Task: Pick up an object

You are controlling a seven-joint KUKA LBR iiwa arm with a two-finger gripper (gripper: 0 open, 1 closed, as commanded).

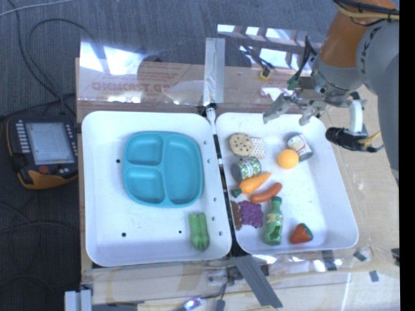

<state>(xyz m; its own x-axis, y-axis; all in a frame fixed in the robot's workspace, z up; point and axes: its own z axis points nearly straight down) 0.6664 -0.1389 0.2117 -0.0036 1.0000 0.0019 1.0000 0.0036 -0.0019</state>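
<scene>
You will find the arm (363, 37) entering from the right, grey with an orange band, poised over the far edge of the right bin (337, 186). The gripper (292, 112) hangs above that bin's upper rim with its two fingers spread apart and nothing between them. I judge the step in hand to be the approach: no object is picked yet.

The left bin (97, 173) is a shallow white plastic tray with rounded corners. It holds a blue plate (162, 168), smooth, glossy and divided into three compartments, and a small green vegetable (198, 230) near its front edge.

The right bin carries the likely targets, all small toy foods. Nearest the gripper are a small tin (299, 146), cylindrical and lying tilted, and an orange ball (288, 159), round and smooth, just beside it. Further left sit a speckled round cookie (240, 144) and a green can (247, 168). Below them lie a carrot (255, 183), tapered, a red sausage (266, 192), a knobbly purple bunch (249, 214), a green bottle (273, 221) and a strawberry (301, 234).

Your next move, in my judgement, calls for lowering the gripper over the tin or the ball and centring the fingers; both are rounded and may roll or slip out.
</scene>
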